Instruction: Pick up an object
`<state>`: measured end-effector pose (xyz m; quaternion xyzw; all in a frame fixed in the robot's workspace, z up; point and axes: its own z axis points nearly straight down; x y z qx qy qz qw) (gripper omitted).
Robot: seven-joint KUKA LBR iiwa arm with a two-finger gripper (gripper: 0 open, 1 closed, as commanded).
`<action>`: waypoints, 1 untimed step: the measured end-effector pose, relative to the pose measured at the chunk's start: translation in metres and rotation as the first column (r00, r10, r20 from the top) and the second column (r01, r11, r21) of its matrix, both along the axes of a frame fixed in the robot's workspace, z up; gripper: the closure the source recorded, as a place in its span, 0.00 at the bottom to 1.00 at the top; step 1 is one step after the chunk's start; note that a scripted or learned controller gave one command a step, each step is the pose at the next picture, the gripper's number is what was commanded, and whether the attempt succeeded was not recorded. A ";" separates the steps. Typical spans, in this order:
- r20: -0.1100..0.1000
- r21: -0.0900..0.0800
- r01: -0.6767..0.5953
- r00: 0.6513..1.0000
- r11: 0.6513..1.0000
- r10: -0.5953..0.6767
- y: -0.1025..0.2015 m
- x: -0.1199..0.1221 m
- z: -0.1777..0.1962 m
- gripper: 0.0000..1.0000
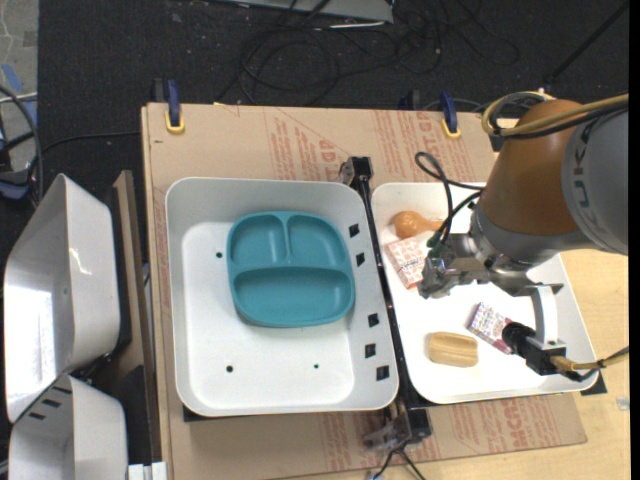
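Observation:
In the right bin [470, 393] lie an orange ball [407, 223], a red-and-white packet [406, 261], a tan oblong bun-like piece [451, 349] and a small purple-and-white packet [487, 322]. My gripper [437, 273] hangs over the middle of this bin, just right of the red-and-white packet and below the orange ball. The arm's bulk covers the bin's right part. Nothing shows between the gripper's tips.
The left bin [200, 368] holds a teal divided plate [290, 269]. Both bins rest on a brown board [300, 143] clamped at its far edge. Two more white bins [50, 288] stand off the board at the far left.

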<state>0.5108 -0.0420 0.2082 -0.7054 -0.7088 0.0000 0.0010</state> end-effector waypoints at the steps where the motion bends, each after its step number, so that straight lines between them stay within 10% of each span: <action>1: 0.000 0.001 -0.004 1.000 1.000 0.004 0.056 -0.002 -0.003 1.00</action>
